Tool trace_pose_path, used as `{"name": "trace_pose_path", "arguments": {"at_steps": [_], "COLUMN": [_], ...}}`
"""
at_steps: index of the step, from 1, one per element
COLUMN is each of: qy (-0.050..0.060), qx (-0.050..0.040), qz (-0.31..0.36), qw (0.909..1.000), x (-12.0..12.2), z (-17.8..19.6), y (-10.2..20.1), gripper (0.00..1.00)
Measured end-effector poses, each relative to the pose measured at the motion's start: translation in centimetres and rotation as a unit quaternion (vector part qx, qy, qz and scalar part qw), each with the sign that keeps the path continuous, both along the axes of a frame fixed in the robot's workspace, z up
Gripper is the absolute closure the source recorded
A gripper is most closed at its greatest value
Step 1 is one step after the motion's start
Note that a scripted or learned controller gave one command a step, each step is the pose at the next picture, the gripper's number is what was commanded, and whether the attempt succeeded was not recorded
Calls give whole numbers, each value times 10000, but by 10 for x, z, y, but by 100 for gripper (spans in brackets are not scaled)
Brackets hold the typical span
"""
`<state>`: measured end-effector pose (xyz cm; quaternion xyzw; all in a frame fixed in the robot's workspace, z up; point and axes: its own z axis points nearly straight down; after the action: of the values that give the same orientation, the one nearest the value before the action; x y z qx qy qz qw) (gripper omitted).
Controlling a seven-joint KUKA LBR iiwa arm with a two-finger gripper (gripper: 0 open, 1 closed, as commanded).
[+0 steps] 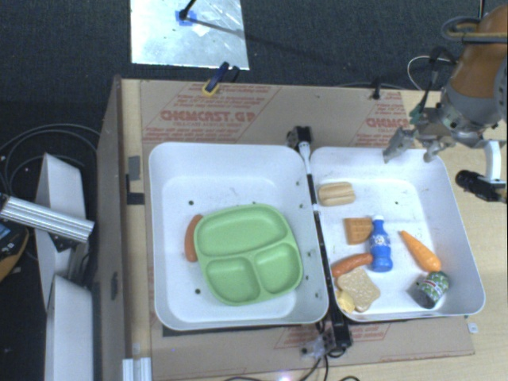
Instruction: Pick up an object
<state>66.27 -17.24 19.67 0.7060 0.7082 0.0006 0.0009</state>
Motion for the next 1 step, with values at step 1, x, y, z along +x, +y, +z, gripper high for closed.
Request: {"name": "trace_pose_path", "arguments": {"at_steps": [1], "qy": [4], "qx": [2], "qz": [-8], "qw": [10000], "x": [-64], "z": [-112], "y": [21], "gripper": [0]}}
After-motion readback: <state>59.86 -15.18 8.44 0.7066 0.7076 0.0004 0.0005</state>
